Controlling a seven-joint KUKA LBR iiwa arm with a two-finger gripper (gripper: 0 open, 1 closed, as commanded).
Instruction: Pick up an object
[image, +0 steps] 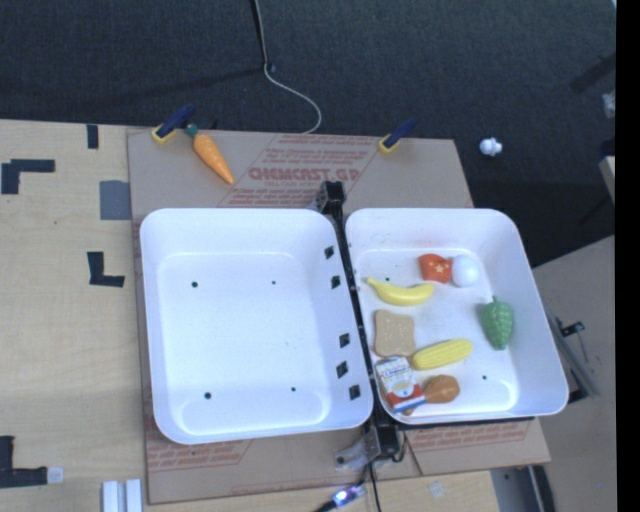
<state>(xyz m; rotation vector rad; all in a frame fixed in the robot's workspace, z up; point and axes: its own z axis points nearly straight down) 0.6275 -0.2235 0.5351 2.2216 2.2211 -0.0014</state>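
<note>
Two white bins sit side by side on a sheet of cardboard laid over the bench. The left bin has a bare floor marked by a few small dark dots. The right bin holds all the toy food. A tomato lies near its far edge, touching an egg on the side toward the right wall. Just nearer the viewer, a banana lies crosswise, close to the wall shared with the left bin. Below it a slice of bread lies flat, with a corn cob just beside its lower right corner, tilted slightly. A green vegetable (its kind is hard to tell) sits by itself toward the right wall. In the near left corner of this bin a small carton with red and white print lies over a blue and red item I cannot identify, and a brown potato rests just beside them. Outside the bins, a carrot lies on the cardboard near its far left corner, close to a yellow and blue clamp; a second clamp grips the far edge further right. A thin cable curls across the dark floor beyond the bench, and a small white ball lies there off the cardboard's far right corner.
</note>
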